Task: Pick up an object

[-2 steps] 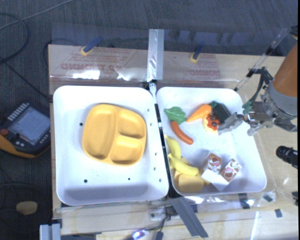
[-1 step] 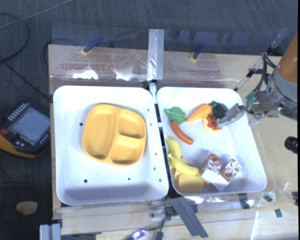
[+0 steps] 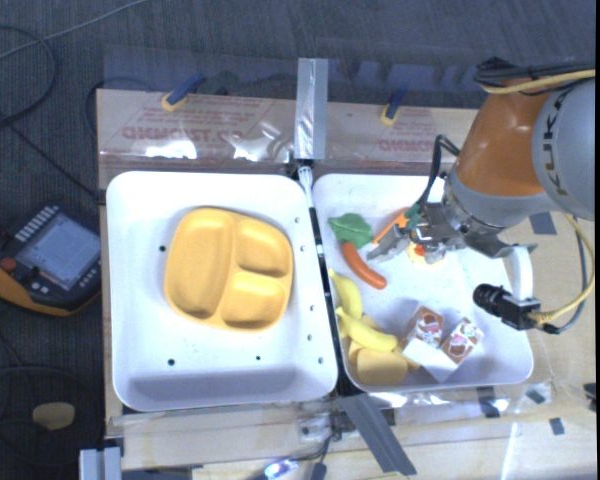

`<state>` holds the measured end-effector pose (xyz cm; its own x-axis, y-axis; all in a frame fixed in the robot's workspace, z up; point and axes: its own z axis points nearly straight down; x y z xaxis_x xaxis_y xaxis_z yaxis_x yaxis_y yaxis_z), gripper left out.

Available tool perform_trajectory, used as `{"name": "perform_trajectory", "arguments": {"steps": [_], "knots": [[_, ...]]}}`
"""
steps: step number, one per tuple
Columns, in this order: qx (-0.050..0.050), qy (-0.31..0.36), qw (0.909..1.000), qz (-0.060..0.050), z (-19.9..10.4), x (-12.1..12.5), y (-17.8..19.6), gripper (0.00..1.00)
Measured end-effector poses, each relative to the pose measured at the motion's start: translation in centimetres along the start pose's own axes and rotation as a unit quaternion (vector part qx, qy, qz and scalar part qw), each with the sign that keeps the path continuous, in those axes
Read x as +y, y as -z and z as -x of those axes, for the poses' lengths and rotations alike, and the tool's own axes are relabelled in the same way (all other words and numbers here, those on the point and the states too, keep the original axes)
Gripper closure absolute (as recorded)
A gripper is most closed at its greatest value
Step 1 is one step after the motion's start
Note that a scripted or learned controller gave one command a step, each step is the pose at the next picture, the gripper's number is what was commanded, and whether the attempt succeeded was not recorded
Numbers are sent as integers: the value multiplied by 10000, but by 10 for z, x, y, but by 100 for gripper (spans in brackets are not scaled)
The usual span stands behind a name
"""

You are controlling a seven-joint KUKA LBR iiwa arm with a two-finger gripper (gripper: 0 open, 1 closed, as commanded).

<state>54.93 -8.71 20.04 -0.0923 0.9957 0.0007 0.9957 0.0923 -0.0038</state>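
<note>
Carrot lies in the right bin just left of the gripper, whose jaw state cannot be told; it should descend centred across its narrow width.

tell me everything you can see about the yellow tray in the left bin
The yellow tray looks like smooth moulded plastic, a rounded square with three recessed compartments: one long one along its left side and two smaller ones stacked on its right. It lies flat and face up, turned slightly, near the middle of the left bin, resting on the bin's white floor. Nothing sits in its compartments and nothing else touches it; it stays apart from the bin's walls.
</note>
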Motion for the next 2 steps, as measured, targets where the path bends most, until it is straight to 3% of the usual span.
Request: {"name": "perform_trajectory", "arguments": {"steps": [1,2], "knots": [[-21,-556,9984,82,14,21,-110,0],[-6,-550,9985,84,12,21,-101,100]]}}
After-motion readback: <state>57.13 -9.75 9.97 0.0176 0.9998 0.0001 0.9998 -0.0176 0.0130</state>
